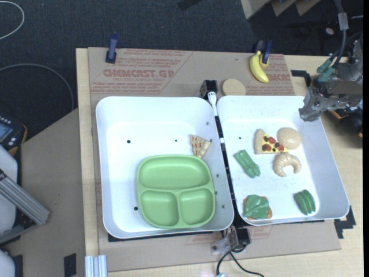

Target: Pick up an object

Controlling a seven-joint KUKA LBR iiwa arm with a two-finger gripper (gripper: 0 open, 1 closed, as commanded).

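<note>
Six food items [287, 164] lie in the right bin [331, 172], below-left of the jaws [309, 113].

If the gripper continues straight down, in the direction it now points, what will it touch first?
Probably the back right corner of the right bin: the gripper hangs about over its rim there. Its height is unclear from this slanted view.

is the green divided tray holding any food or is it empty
Empty. The green three-compartment plastic tray in the left white bin shows bare green in all three sections. The nearest food, a waffle-like wedge, lies on the bin floor beside it.
</note>
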